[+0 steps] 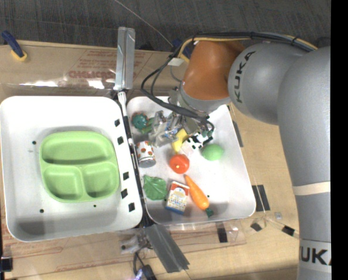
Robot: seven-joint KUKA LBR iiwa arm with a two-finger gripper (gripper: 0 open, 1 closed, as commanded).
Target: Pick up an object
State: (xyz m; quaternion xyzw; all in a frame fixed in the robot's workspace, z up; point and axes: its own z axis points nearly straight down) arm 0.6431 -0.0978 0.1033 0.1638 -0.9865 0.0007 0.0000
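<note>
Pincer [177,124] down in the right bin [235,174] over the banana [180,137] — I cannot tell its state. Reach step, I judge; next: close, confirm before lifting.

A cardboard-lined bench [57,63] carries two shallow white bins side by side, the right bin [235,174] directly beneath the arm's wrist and the left bin [10,156] well away from the tool, on the far side from the arm. A blue clamp [13,45] grips the bench's corner farthest from the tool, and black tape strips [260,197] lie on the cardboard just beside the right bin, on the arm's side.
</note>
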